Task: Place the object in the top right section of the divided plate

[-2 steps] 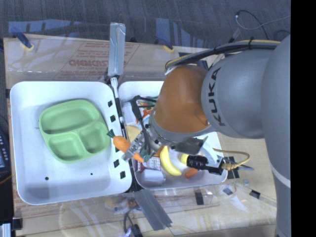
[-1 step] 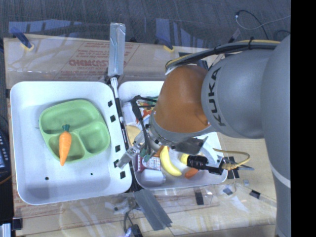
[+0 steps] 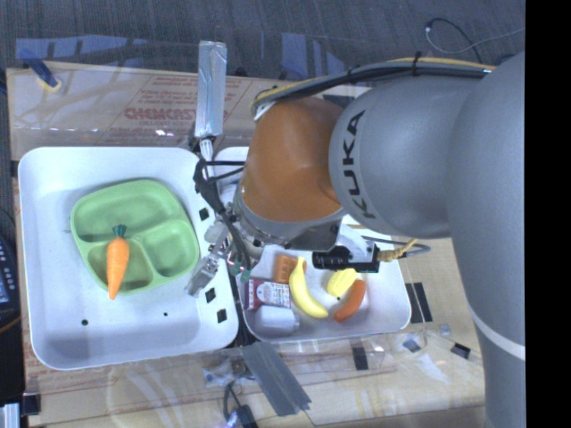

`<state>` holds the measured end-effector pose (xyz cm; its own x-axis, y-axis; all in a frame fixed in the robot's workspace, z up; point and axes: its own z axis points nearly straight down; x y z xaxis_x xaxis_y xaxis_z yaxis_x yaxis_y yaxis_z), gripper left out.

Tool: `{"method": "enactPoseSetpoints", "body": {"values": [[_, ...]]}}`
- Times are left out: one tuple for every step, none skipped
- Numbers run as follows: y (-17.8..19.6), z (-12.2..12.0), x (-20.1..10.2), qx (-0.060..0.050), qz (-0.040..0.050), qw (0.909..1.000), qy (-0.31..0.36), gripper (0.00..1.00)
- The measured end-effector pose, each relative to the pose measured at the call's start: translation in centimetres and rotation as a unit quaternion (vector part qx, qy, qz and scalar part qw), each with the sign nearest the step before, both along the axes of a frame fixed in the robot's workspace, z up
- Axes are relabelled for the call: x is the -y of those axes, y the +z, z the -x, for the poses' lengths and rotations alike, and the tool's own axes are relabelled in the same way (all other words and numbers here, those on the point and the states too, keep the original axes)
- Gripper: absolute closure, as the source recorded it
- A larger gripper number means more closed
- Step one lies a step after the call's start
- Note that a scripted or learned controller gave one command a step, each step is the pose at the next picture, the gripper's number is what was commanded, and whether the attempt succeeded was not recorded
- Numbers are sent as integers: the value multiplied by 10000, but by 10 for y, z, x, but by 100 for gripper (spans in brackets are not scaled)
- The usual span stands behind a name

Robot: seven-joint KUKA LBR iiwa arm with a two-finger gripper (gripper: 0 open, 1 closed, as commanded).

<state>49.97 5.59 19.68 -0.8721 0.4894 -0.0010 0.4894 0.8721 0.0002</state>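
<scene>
The big arm (image 3: 393, 168) covered most of the right bin (image 3: 393, 315). The small red box (image 3: 270, 294) was perhaps a carton; its print was blurry.

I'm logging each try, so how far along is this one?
A toy carrot already lies on the green divided plate in the left bin, across its lower-left section, not the top right one. The hand sits above the rim between the bins; what it holds, if anything, isn't clear. Banana and other toys wait in the right bin.
</scene>
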Motion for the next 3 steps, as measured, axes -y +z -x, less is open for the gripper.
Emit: {"method": "enactPoseSetpoints", "body": {"values": [[-67, 26, -109, -36, 11, 9973, -735, 0], [-94, 17, -70, 122, -94, 9974, -697, 0], [-43, 10, -120, -16, 3, 9877, -1562, 0]]}}
